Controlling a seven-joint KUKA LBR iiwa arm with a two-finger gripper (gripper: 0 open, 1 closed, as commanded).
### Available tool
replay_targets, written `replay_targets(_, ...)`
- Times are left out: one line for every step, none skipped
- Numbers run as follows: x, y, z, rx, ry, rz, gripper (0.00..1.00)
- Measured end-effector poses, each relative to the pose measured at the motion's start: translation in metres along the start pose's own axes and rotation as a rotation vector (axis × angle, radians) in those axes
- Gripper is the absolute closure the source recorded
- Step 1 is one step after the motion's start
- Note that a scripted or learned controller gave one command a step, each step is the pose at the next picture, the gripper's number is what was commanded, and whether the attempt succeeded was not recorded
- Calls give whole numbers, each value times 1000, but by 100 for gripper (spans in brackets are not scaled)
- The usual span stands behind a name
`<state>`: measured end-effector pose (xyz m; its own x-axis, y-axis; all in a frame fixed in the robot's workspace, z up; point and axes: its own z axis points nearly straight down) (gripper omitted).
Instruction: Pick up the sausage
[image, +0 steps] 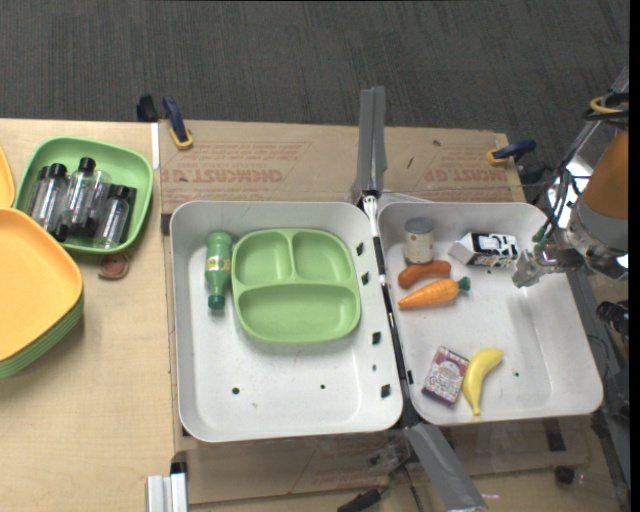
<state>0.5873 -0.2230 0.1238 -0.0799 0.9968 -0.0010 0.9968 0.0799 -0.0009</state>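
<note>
- Gripper (527, 268) hovers over the right bin (560, 400), close to its right wall at the far end; the fingers are too small and blurred here to say whether they're apart or closed, and nothing is visibly caught between them.
- Just to its left, a small black-and-white carton (487, 249) lies between gripper and target.
- And there's the sausage (425, 272), orange-brown, lying flat on the bin floor to the left of the gripper, past that carton, near the bin's left wall.
- Its long axis runs roughly left-right, tilted a touch, so the approach looks like a leftward travel with the fingers closing across the short width.
- Tight company: a carrot (432, 292) sits just beside it on the near side, a small can (420, 240) just beyond on the far side. Crowding could spoil the grab.
- Further out, banana (480, 376) and a small box (446, 375) at the near end, well apart.
- Left bin (200, 400) carries a green divided plate (296, 285) and a green bottle (217, 268).
</note>
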Motion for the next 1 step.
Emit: replay_targets(3,-29,-23,2,0,319,100)
